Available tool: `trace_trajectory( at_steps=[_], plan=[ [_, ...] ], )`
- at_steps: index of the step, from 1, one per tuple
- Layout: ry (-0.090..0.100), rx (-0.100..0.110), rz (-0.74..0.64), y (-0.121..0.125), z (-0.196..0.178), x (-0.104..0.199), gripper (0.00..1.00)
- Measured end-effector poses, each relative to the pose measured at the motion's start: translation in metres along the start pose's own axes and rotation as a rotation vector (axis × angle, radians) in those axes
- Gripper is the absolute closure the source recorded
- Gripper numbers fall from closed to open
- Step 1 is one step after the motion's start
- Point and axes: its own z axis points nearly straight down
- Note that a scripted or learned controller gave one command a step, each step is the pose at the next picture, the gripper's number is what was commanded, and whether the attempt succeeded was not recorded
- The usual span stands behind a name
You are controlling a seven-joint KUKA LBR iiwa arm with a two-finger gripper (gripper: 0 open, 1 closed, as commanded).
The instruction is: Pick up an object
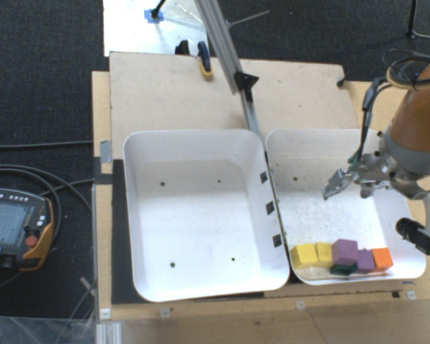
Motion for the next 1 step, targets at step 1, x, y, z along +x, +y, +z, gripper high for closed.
trace_trajectory(
  at_steps=[1],
  plan=[
    [-0.004,-0.002,0.007,0.0126,-0.0132,-0.0639,0.00]
  ],
)
